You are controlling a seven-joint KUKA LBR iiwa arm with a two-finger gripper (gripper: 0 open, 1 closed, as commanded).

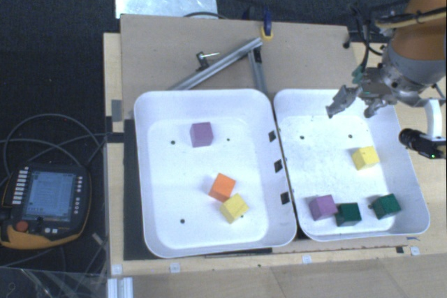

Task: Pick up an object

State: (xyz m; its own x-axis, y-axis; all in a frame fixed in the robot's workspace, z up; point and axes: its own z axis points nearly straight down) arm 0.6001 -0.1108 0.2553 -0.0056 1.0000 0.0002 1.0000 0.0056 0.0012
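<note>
Two green cubes (367, 209) and a purple cube (323, 206) crowded the right bin's (349, 237) near wall; the gripper (356, 102) hovered open and empty, risking a blocked, jammed grasp.

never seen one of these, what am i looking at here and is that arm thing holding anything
This is one picture from a camera fixed above a workbench, looking down at a slant. The grey and orange machine at the right is a robot arm; at its tip is a two-finger gripper, hanging open above the right bin with nothing between its fingers. Its job is to pick up a block. Two shallow white bins sit side by side. The left bin has a purple block, an orange block and a yellow block. The right bin has another yellow block, a purple one and two green ones. The handheld controller at the left is the arm's control pad.
</note>
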